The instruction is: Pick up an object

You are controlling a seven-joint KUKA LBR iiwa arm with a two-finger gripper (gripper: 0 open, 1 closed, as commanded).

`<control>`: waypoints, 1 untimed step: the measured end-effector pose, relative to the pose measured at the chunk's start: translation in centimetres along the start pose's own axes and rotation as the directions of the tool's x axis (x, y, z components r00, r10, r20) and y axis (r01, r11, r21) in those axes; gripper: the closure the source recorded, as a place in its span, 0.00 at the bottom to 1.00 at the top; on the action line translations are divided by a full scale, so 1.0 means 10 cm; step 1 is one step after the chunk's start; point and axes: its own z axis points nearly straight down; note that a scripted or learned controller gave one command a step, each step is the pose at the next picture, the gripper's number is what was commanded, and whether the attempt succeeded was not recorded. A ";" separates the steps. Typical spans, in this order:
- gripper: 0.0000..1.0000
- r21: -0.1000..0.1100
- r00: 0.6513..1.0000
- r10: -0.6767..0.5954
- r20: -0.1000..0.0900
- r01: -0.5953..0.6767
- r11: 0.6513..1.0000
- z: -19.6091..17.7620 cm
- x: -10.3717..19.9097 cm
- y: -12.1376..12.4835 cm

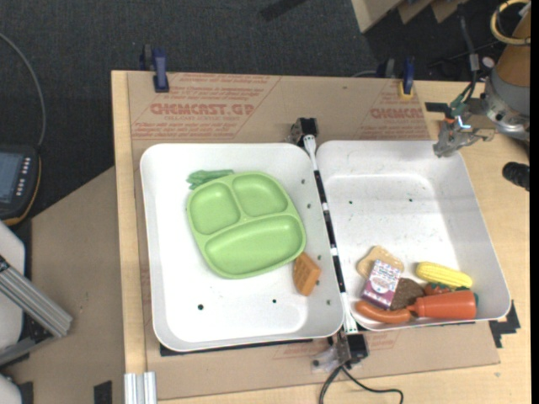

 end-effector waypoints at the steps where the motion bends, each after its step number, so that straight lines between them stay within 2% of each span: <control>1: 1.00 0.020 1.000 -0.005 -0.010 0.005 1.000 0.99 0.31 -0.04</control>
